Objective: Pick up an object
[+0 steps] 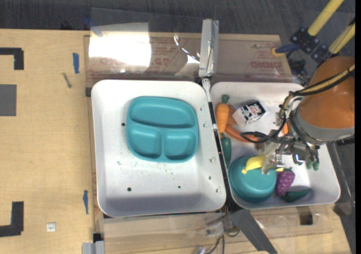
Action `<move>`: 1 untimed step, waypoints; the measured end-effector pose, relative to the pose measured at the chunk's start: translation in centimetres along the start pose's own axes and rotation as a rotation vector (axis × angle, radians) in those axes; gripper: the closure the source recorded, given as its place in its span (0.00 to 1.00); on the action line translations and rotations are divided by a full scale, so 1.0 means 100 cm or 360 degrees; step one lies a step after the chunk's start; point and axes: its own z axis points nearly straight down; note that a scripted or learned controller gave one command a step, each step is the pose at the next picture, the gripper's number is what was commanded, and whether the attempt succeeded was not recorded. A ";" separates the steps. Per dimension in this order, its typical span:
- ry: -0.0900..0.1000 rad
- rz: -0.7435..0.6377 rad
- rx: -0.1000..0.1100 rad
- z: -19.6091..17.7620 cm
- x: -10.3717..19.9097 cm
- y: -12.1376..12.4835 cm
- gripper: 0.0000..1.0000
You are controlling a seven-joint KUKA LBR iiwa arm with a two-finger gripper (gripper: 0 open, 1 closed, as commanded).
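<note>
Banana [255, 163] on teal bowl [252, 182], beside gripper [274, 162]

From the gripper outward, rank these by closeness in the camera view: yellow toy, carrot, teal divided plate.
Gripper is over the right bin.
1. Yellow toy, just left of it, on the teal bowl.
2. Carrot, up-left, by the right bin's left wall.
3. Teal divided plate, in the left bin.
</note>
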 end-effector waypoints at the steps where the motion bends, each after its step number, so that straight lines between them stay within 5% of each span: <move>1: -0.0024 -0.0041 0.0000 0.007 -0.082 0.019 1.00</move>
